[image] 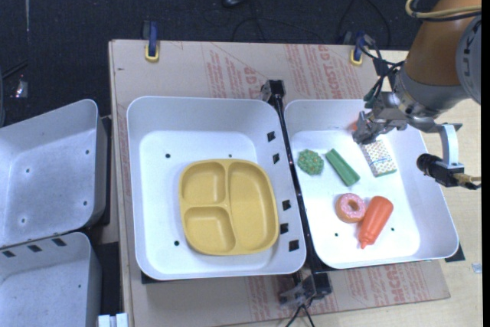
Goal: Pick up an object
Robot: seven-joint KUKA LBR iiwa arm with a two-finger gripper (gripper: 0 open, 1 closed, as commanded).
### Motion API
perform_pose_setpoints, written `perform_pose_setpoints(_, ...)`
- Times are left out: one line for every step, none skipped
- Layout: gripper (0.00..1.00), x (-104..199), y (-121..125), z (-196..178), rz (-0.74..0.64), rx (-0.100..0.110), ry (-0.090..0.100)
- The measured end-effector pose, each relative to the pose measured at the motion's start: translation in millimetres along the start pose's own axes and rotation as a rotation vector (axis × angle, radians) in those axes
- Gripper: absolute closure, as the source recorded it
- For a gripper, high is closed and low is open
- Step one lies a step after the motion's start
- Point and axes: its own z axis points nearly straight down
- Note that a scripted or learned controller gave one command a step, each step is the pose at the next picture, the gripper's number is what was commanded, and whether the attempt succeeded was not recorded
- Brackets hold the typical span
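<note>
The right bin (429, 241) holds a green broccoli piece (310, 161), a green stick (342, 166), a pink donut (351, 207), an orange carrot (374, 220) and a small patterned white block (379, 158). My gripper (370, 130) hangs over the upper part of this bin, just above and left of the patterned block. A bit of red shows right by the gripper's left side. I see nothing clearly held between its fingers.
The left bin (153, 241) holds a yellow three-compartment plate (228, 206). A black divider (287, 172) runs between the bins. Spare white bins (46, 165) lie off the bench to the left. Clamps and cables sit along the far edge.
</note>
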Motion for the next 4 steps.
perform_pose_setpoints(1.0, 0, 2, -37, 0.0, 0.001, 0.0)
perform_pose_setpoints(1.0, 51, -13, -26, -0.004, 0.009, 0.003)
perform_pose_setpoints(1.0, 101, -36, -28, 0.003, 0.007, 0.002)
perform_pose_setpoints(1.0, 154, -58, -33, -0.005, 0.008, 0.004)
